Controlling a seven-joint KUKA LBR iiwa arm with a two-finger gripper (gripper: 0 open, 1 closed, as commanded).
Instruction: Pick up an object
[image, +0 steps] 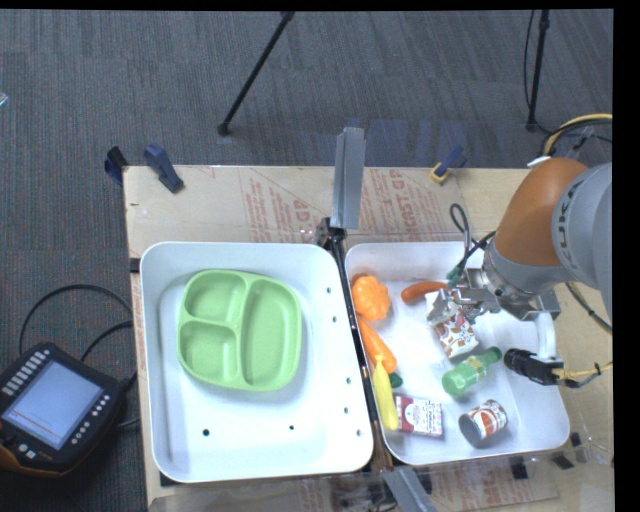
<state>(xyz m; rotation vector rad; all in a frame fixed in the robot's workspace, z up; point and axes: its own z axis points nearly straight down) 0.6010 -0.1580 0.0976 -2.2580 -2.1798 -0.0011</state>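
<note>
The right bin (545, 425) holds several items: an orange pepper (370, 296), a red-orange sausage (424, 290), a carrot (377, 345), a yellow corn-like piece (384, 396), a red box (420, 416), a green bottle (468, 373), a tin can (484, 421) and a white patterned carton (456, 332). My gripper (463, 299) reaches in from the right and sits low over the carton's upper end, right beside the sausage's tip. The carton's top edge is hidden under the gripper, so whether they touch is unclear.
The left bin (160, 400) carries a green divided plate (241, 329). A grey metal post (348, 190) stands at the back between the bins. Blue clamps (160, 166) grip the bench's far edge, and a teach pendant (52, 405) lies on the floor at left.
</note>
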